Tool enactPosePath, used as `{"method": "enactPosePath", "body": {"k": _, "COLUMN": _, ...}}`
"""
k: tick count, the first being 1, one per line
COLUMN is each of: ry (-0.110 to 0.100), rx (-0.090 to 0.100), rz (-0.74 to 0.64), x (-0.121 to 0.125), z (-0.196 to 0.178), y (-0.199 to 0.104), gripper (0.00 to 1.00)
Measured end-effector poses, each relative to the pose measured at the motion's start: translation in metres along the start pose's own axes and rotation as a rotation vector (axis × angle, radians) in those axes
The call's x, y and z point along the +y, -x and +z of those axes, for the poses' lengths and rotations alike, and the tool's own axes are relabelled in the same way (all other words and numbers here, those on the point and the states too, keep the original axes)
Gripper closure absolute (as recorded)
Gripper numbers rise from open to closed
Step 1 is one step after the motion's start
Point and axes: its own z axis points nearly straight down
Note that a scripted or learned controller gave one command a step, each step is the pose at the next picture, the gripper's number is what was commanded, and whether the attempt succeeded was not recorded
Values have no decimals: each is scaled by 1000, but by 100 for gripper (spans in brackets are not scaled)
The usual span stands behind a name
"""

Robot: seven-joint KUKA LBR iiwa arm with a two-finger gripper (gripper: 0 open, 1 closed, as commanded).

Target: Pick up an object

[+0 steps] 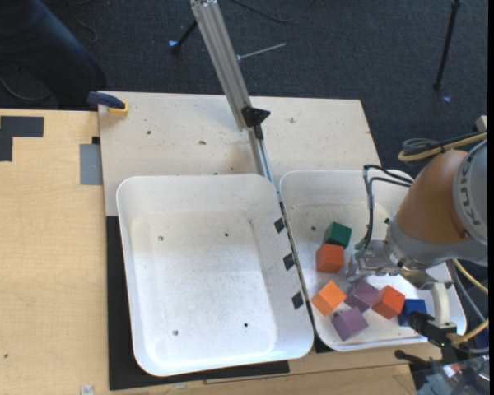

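**Bench Surroundings**

A slanted aluminium rail [228, 60] is rising toward twelve o'clock, its black bracket [254, 118] sitting on the pale board [189, 134]; a blue-and-yellow clamp [108, 102] is lying at ten o'clock; a wooden tabletop [41, 253] is stretching toward nine o'clock, carrying black patches [15, 132]; a dark stand [449, 35] is leaning at one o'clock.

Coloured blocks [356, 290] lie clustered in right bin [313, 196].

Blocks [351, 290] crowded in right bin [313, 189]; open floor across left bin [148, 189].
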Motion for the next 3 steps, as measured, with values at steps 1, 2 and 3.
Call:
{"method": "enactPosePath", "body": {"k": 1, "ry": 1, "rx": -3, "rz": -9, "x": 2, "z": -61, "y": -5, "gripper": 100}}
{"method": "enactPosePath", "body": {"k": 2, "ry": 2, "rx": -4, "rz": -9, "x": -4, "z": -121, "y": -7, "gripper": 100}}
{"method": "enactPosePath", "body": {"k": 3, "ry": -1, "rx": -3, "rz": -9, "x": -3, "z": -136, "y": -6, "gripper": 100}}
